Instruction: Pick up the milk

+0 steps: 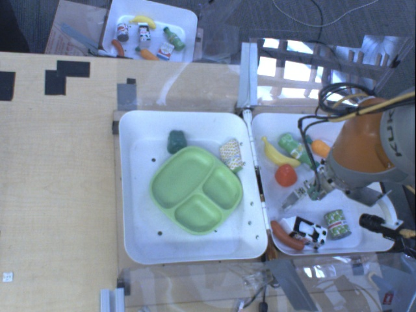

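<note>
The milk is lying in the right bin, near its front edge. It is a small boxy carton with black and white cow patches, resting on its side, long axis running roughly left to right with a slight tilt. Just in front of it a glossy red sausage is curving along the rim, and a short green-labelled can is sitting just to its right.

The claw is hanging above and behind the carton, apart from it, beside a smooth red tomato; whether its fingers are spread I cannot tell. The arm's orange band is hiding much of the bin's back corner.

In the left bin a matte green divided plate is lying flat.
</note>
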Robot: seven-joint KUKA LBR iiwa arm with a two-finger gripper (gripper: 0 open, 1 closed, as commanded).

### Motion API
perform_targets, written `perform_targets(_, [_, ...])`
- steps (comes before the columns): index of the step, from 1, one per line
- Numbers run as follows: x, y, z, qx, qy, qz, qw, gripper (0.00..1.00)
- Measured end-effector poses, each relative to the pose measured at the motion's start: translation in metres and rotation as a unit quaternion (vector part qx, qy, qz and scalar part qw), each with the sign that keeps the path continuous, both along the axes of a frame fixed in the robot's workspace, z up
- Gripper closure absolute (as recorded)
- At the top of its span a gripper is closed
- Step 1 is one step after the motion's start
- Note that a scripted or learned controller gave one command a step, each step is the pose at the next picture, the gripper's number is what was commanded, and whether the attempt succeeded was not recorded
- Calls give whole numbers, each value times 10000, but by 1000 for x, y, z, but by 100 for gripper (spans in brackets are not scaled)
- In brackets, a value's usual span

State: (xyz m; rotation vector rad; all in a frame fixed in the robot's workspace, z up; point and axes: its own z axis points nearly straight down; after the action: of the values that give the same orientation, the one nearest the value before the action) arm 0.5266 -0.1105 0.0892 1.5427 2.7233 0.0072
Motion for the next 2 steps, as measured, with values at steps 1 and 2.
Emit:
perform_targets(1, [-37,-71,76,-27,14,1493,9888,0])
perform_targets(2, [-31,-8,29,-70,-75,1779,9840,0])
